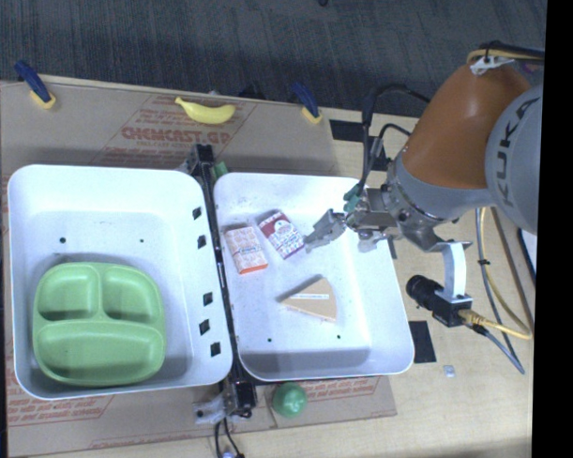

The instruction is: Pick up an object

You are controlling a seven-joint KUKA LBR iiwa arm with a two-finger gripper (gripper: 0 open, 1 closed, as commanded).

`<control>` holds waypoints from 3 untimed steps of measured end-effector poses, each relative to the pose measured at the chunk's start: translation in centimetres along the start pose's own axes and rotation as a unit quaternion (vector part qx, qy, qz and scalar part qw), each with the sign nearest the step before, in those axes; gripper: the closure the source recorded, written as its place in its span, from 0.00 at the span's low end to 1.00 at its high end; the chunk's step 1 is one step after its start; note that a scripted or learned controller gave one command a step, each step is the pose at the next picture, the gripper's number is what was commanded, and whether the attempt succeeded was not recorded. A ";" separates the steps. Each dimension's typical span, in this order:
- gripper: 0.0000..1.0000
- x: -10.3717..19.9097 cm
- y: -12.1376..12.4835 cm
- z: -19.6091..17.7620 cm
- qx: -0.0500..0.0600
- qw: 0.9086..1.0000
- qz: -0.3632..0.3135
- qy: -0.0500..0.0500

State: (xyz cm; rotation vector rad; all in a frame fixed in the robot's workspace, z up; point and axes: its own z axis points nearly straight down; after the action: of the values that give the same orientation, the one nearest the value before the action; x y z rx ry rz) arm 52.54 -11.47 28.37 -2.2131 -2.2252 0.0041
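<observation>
In the right bin (376,353) lie three things. An orange-and-white small box (245,248) lies near the left wall, with a red-and-white carton (281,233) just to its right. A tan sandwich wedge (311,299) rests in the middle. My gripper (318,234) hangs over the bin's upper right part, its tip pointing left, a short way right of the red-and-white carton and above the wedge. I see nothing held in it.
The left bin (100,193) holds a green divided plate (97,322). A yellow banana (206,109) lies on the cardboard behind the bins, and a green ball (288,399) sits in front of the right bin. Blue clamps (34,83) grip the cardboard's far edge.
</observation>
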 end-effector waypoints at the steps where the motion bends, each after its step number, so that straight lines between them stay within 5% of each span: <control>1: 0.00 0.0 0.0 0.0 0.000 1.000 0.000 0.000; 2: 0.00 0.0 0.0 0.0 0.000 1.000 0.000 0.000; 3: 0.00 -0.7 2.7 19.2 -0.001 1.000 -0.001 0.000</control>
State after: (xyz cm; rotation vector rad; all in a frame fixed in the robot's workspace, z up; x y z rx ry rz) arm 55.11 -12.15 9.14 -2.2125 -2.2273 0.0035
